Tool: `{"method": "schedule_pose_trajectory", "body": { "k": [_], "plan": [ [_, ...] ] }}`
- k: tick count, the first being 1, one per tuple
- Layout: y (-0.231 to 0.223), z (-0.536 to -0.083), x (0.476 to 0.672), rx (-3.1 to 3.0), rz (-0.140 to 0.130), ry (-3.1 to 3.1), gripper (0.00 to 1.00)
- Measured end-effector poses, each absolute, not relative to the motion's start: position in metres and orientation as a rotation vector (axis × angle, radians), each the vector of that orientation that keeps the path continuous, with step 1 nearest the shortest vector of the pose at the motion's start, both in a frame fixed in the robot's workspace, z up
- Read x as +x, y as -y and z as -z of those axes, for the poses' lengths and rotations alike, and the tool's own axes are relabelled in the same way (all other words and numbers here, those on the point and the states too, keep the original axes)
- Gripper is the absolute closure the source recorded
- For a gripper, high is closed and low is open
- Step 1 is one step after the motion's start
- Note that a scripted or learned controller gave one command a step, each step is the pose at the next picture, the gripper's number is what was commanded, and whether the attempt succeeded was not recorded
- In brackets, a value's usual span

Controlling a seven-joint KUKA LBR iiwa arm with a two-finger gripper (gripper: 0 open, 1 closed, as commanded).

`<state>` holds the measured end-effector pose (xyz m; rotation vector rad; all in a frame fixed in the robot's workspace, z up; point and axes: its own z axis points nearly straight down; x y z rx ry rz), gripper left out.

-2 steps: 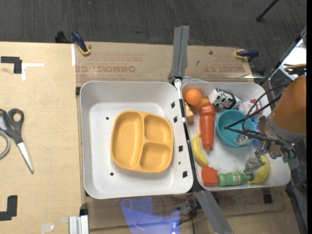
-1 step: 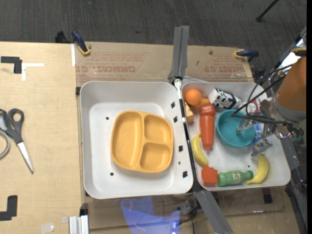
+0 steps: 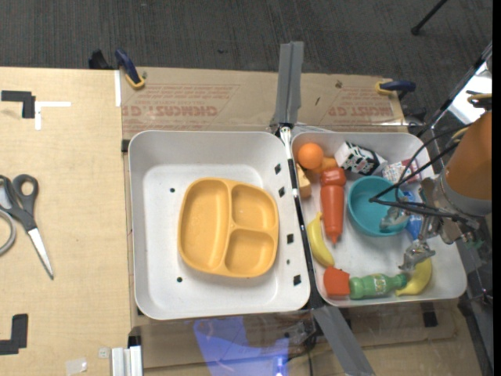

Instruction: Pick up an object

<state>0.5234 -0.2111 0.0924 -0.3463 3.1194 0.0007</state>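
Two white bins: the left bin holds a yellow tray; the right bin holds toy food, a teal bowl and the gripper, grip unclear.

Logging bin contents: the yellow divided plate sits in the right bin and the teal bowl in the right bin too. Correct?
Not quite. The camera view shows the yellow divided plate in the left bin, not the right. The teal bowl is indeed in the right bin.
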Motion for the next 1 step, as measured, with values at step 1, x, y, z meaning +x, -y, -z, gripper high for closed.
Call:
{"method": "schedule_pose_trajectory", "body": {
  "k": [1],
  "plan": [
    [0.2212, -0.093, 0.5231, -0.404, 0.002, -3.111, 0.0]
  ]
}}
